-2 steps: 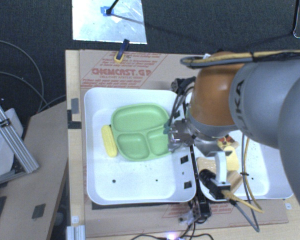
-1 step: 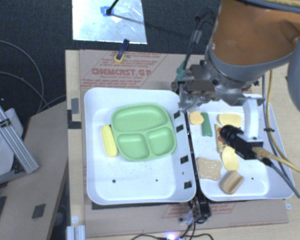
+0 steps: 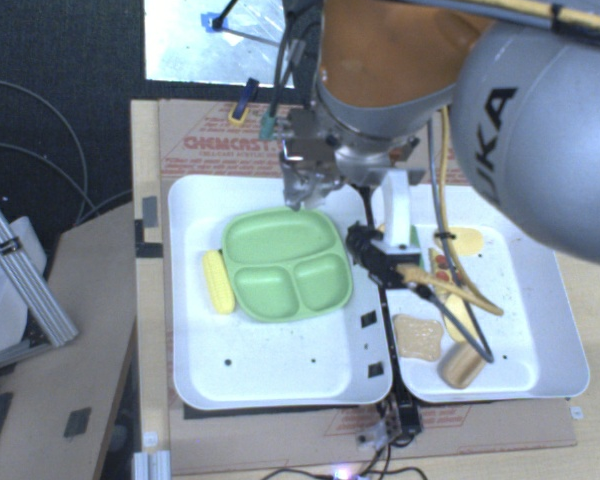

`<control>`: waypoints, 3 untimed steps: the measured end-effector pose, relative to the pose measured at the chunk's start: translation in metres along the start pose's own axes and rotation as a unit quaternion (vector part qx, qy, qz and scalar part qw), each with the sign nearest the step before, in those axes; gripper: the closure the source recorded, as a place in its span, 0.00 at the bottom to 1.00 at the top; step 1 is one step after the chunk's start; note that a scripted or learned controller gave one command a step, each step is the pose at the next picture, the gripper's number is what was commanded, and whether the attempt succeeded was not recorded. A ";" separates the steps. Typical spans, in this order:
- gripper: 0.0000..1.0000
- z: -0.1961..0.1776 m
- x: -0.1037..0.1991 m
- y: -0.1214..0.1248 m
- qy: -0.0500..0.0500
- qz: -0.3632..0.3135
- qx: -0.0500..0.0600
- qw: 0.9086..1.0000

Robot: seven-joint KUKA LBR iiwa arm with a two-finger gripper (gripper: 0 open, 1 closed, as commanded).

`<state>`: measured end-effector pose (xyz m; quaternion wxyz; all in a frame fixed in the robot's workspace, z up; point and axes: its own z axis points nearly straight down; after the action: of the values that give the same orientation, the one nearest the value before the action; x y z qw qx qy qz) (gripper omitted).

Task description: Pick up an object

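Cardboard lined the bench beneath the left bin [image 3: 280, 378]. The gripper [image 3: 302, 193] hung at the far rim of the green divided plate [image 3: 285, 268], which spread just below it toward the camera, with a yellow corn cob [image 3: 218, 281] beyond the plate's left edge. Whether the gripper was wide or narrow could not be told. This looked like the approach; next it needed a short descent onto that rim.

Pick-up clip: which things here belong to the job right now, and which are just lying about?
Likely in the job:
gripper, over the far rim of the green divided plate in the left bin.

Lying about:
yellow corn cob beside that plate; toast slice and tan cylinder in the right bin.
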<state>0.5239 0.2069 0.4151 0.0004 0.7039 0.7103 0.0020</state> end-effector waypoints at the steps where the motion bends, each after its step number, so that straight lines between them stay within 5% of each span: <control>1: 1.00 0.046 0.029 -0.039 -0.001 0.002 0.002 1.000; 2: 1.00 -0.043 0.027 0.020 0.001 0.003 -0.004 1.000; 3: 1.00 0.141 0.012 0.088 -0.004 0.006 0.006 1.000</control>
<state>0.6125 0.2202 0.2742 -0.0012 0.7081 0.7061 -0.0048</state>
